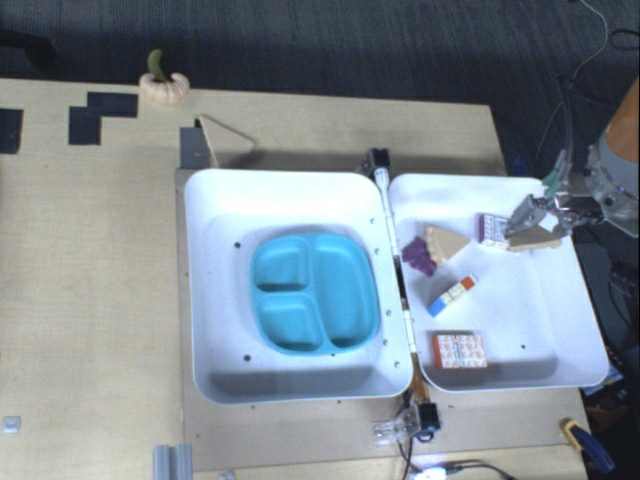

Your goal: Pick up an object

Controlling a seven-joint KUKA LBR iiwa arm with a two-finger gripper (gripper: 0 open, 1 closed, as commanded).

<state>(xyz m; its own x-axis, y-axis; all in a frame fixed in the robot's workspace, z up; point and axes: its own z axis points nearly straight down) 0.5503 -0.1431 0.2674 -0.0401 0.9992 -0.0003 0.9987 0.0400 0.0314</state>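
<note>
while the gripper hangs over the upper right part of the right bin, the task looks to be in its reaching step, with nothing picked up that can be made out; a tan shape sits right at the fingertips, but whether it is a held thing or part of the tool is too blurred to settle, and how far apart the fingers stand cannot be told from this slant. the things to choose from all lie in that right bin: a small purple-printed packet just beside the gripper, a tan wedge near the middle, a dark purple lump close to the dividing edge, a little blue, white and orange stick below them, and a red-patterned box toward the near wall. the left bin holds a blue divided tray. judging by position, the packet is the nearest candidate, so the next move would call for a short shift left, a straight descent, and a firm close around it before lifting clear of the wall.
</note>
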